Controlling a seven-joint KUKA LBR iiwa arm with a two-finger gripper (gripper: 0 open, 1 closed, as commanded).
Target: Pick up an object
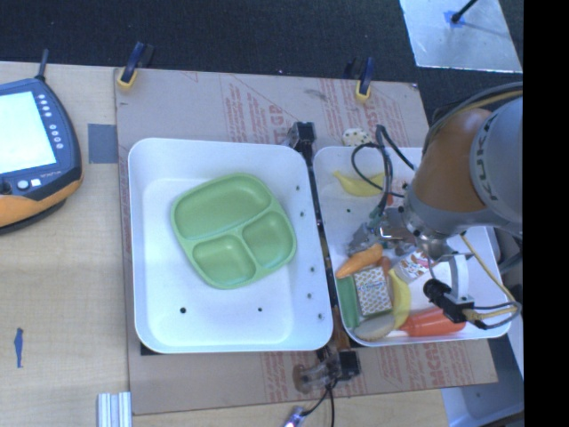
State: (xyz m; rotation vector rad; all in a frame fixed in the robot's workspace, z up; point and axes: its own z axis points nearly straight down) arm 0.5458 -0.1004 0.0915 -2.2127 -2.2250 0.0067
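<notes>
While the gripper point(388, 231) hangs low over the right bin point(498, 332) beside the carrot point(362, 260) — jaw state I cannot tell — the reach-and-grasp step seems underway; next, closing on one item.

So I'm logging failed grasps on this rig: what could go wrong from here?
The carrot, sponge and banana lie packed together in the right bin, so a grasp may nudge neighbours or catch two. The black cable looping over that bin might snag the arm.
</notes>
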